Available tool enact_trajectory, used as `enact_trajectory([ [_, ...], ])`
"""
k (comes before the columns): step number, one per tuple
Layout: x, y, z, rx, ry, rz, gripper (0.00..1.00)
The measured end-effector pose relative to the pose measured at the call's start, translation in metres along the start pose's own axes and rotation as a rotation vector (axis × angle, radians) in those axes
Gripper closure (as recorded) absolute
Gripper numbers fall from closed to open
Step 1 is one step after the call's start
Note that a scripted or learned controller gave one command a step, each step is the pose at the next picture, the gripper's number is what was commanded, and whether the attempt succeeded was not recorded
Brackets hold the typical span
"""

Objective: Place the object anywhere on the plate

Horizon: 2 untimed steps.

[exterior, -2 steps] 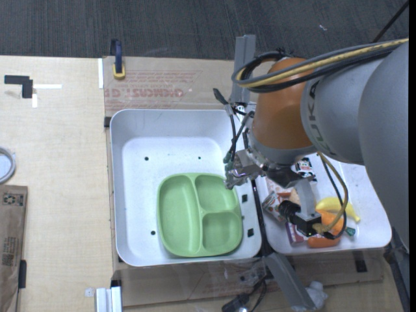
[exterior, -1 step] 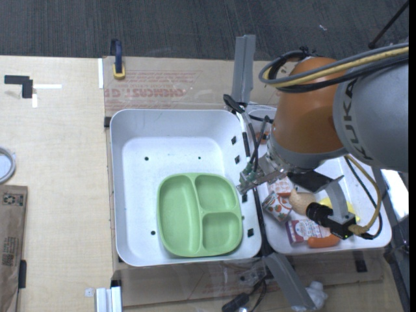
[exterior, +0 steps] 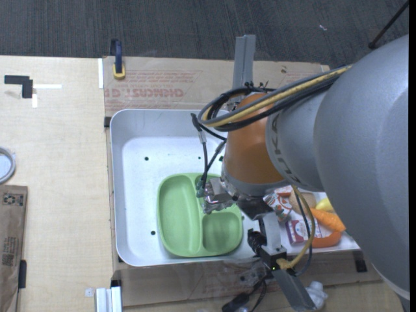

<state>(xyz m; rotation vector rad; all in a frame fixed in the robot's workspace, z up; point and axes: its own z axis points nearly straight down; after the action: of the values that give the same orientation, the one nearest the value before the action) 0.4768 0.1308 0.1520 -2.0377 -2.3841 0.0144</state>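
Reaching in: the grey arm (exterior: 364, 142) comes from the right of the frame, and its orange band (exterior: 250, 155) sits over the middle of the picture.
Gripper: the gripper (exterior: 213, 199) hangs low over the right part of the plate, near the ridge between its compartments.
Grip: from where I stand I cannot tell whether it is open or closed, nor whether it carries anything; the wrist and black cables (exterior: 207, 151) cover it.
Plate: the green divided plate (exterior: 179, 220) lies flat in the lower middle of the left bin (exterior: 130, 174). Its long left compartment and its lower right compartment show bare green.
Object: I cannot tell which thing is meant. An orange piece (exterior: 328, 221), a yellow piece (exterior: 323, 205) and a red-and-white packet (exterior: 294, 226) lie close together in the right bin (exterior: 348, 242), beside the arm and apart from the plate.
Bench, upper left: a blue-handled clamp (exterior: 117, 58) stands at the edge of a cardboard sheet (exterior: 156, 83).
Bench, left edge: a tape roll (exterior: 5, 166) lies above a brown paper bag (exterior: 12, 233).
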Motion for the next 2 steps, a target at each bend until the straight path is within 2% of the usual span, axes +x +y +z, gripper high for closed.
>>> enact_trajectory([
  [1,0.012,0.003,-0.047,-0.004,-0.001,-0.168,1.00],
  [2,-0.009,0.046,-0.051,-0.003,-0.002,0.025,1.00],
])
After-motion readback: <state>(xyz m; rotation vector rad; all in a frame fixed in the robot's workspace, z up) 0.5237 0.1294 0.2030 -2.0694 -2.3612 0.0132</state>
